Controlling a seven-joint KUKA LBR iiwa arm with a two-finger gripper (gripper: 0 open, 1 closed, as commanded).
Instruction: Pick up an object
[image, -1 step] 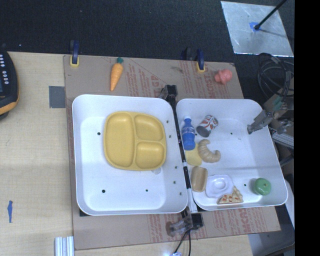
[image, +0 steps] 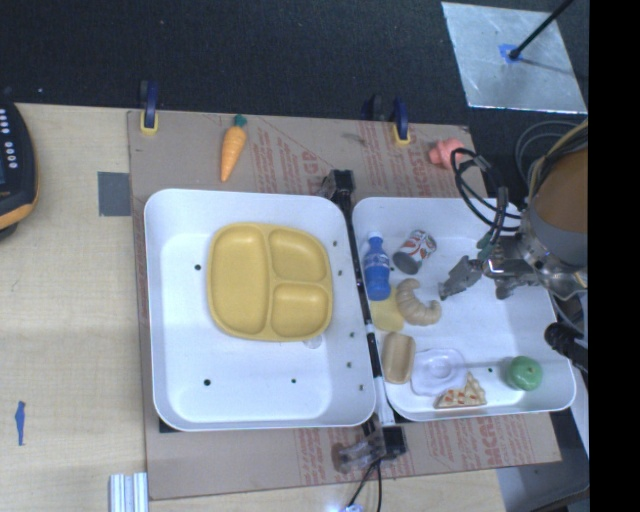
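Camera view, looking down at a slant on a tabletop bearing two shallow white bins. The left bin carries a yellow divided plate. The right bin holds small toy foods: a blue bottle, a croissant, a small can, a pizza slice and a green ball. The gripper hangs over the middle of the right bin, its dark fingers spread apart and released, with nothing between them. The croissant lies just to their left, nearest of the things. It is probably light, hard plastic, somewhat slippery; pinching across its thick curved middle seems best.
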